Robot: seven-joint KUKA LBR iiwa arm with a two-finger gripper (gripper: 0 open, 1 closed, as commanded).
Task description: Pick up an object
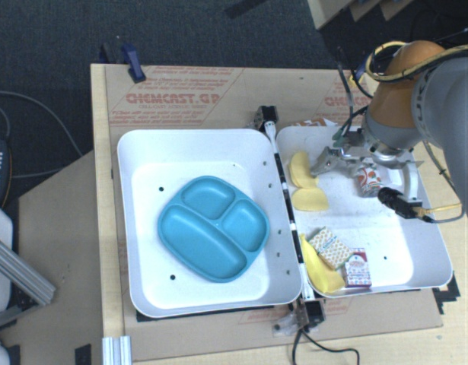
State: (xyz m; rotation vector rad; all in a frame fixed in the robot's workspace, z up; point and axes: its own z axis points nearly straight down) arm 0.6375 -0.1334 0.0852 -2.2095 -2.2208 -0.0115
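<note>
My gripper (364,164) hangs low over the back of the right bin (424,242), under the arm's orange band. A small red and white can (368,180) lies right beneath it, partly hidden by it. Two pale yellow pieces (304,181) lie to the gripper's left by the bin's left wall. Nearer the front lie a checkered packet (329,246), a small red box (357,269) and a yellow banana-shaped piece (321,271). I cannot see whether anything is held.
The left bin (142,166) holds a blue divided plate (211,227). A black clip (267,118) sits at the back where the two bins meet. Cables trail from the arm over the right bin's right side (435,213).
</note>
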